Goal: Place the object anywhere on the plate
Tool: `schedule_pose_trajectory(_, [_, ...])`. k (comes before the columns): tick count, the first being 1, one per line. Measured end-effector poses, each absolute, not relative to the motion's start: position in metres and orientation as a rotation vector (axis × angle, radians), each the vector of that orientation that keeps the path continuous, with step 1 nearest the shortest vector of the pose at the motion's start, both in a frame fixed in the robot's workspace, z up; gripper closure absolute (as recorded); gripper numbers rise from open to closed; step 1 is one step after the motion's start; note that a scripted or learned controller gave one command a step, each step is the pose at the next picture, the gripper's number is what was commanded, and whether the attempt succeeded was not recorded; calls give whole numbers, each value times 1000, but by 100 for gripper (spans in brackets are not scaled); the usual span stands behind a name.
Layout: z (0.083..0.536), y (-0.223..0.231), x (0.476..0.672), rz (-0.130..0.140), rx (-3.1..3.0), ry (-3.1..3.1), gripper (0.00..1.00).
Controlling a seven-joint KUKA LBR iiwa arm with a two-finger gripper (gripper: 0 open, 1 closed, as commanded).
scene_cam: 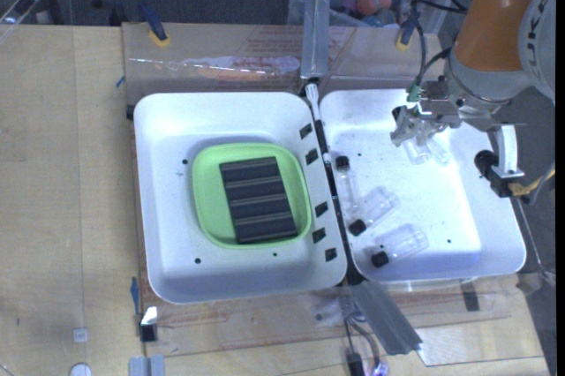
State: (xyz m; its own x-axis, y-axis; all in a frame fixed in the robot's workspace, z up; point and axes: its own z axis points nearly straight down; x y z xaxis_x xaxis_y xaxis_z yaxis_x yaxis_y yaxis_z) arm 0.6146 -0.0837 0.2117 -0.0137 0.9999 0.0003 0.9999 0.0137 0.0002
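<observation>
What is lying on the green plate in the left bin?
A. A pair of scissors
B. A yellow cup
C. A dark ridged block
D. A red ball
C: a dark ridged block lies on the green plate, which sits in the left bin.
</observation>
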Motion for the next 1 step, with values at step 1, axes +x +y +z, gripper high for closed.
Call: schedule_pose_trajectory(1, [212, -84, 615, -1, -2206, -2237, 0])
